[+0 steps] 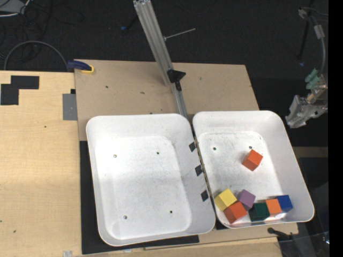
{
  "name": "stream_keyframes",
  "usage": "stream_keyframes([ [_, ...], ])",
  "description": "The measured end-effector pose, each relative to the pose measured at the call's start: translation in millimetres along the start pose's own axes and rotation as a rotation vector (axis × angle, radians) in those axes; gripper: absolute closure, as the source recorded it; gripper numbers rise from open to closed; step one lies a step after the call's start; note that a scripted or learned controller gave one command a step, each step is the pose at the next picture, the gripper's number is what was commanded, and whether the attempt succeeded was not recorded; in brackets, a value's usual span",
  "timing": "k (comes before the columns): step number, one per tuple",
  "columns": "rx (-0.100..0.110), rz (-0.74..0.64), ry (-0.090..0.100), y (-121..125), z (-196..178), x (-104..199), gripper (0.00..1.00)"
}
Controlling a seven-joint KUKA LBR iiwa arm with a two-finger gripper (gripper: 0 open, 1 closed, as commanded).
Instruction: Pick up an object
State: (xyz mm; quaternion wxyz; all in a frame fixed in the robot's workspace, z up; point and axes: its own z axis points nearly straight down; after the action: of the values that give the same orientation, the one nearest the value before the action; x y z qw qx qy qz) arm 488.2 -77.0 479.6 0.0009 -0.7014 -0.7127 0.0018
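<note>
Two shallow white bins sit side by side on a bench. The left bin (102,143) holds no blocks, while the right bin (278,125) contains all the blocks. A single orange-red cube (252,159) lies tilted, well apart from the others, roughly in the middle of the right bin's floor. The remaining blocks cluster along the near edge of that bin: a yellow cube (225,198) at the left of the group, a purple cube (246,198) just beside it, a red cube (235,212) touching the yellow one on its near side, then a dark green cube (259,211), an orange cube (274,205) and a blue cube (284,202) in a row running toward the bin's near right corner. The gripper (300,114) hangs outside the bins, just beyond the far right rim of the right bin, apart from every block; whether its pincer is apart or together cannot be told at this scale. A slanted aluminium rail (157,44) rises from the far side of the bench between the bins.
</note>
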Motion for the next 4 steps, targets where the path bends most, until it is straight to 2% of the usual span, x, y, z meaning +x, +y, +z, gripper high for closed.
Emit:
stream_keyframes([
  [3, 0.007, -0.033, -0.001, 2.2, -27.9, 2.2, 1.00],
  [4, -0.004, 0.015, 0.001, -1.2, -52.4, 5.4, 1.00],
])
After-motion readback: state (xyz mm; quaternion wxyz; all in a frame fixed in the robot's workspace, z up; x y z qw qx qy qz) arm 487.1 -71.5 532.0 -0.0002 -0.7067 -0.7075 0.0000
